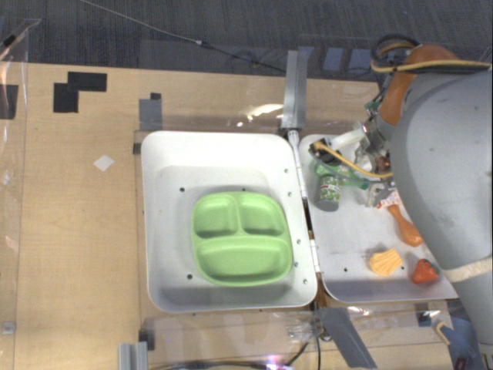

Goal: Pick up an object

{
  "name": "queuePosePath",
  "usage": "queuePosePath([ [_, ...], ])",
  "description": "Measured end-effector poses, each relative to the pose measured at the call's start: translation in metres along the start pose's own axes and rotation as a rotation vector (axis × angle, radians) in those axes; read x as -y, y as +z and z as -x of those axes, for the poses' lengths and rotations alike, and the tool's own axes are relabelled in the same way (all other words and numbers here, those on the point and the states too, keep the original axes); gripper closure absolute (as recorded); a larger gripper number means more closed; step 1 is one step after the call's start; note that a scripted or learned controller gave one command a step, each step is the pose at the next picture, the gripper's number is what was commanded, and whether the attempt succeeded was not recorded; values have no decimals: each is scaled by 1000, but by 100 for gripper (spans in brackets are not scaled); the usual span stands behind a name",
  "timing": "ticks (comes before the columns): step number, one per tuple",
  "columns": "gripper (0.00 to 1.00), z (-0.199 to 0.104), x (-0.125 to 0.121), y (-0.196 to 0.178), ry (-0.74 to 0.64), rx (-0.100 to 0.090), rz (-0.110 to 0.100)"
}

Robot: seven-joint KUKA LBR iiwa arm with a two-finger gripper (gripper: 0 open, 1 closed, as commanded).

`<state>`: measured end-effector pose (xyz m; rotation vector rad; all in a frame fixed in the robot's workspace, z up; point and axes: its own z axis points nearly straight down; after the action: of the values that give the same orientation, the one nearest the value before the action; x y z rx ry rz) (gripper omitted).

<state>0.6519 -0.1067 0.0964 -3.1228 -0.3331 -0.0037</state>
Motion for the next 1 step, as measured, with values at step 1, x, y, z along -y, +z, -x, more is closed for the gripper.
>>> queuePosePath([
  [1,0,-3,-3,8,-349,-3,3],
])
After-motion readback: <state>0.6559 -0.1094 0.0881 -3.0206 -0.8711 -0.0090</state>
